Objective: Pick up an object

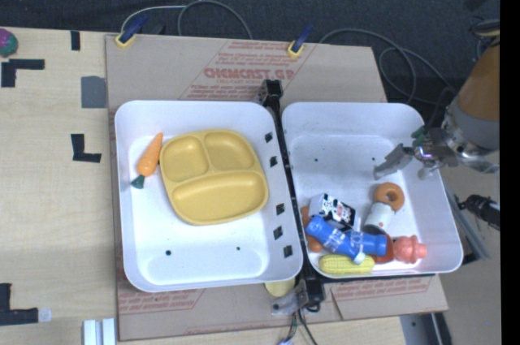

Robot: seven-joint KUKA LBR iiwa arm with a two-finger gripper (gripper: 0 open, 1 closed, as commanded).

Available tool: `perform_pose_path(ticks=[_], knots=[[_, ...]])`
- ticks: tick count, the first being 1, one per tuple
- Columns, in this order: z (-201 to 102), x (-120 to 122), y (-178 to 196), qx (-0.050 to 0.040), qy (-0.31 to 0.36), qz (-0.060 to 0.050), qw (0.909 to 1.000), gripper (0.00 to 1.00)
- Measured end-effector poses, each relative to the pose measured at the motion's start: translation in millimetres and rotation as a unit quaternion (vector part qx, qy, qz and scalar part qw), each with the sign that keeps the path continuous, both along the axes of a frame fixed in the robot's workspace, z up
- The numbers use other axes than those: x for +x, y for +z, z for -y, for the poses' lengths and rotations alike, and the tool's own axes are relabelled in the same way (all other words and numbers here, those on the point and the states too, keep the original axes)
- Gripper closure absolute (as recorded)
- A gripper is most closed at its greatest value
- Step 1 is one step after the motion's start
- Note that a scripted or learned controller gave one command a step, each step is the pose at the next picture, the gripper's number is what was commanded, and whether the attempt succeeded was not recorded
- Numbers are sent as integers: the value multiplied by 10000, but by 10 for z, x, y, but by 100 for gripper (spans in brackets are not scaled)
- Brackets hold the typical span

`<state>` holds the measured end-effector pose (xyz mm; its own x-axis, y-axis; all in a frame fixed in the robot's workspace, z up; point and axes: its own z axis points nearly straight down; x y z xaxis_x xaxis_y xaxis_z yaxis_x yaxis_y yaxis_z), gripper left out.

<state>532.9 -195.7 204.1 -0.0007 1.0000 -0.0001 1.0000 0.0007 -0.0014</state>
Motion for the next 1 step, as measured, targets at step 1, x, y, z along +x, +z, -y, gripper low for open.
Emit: perform_pose_path(ticks=[1], knots=[[194,85,-921,4,-5,-31,10000,0]])
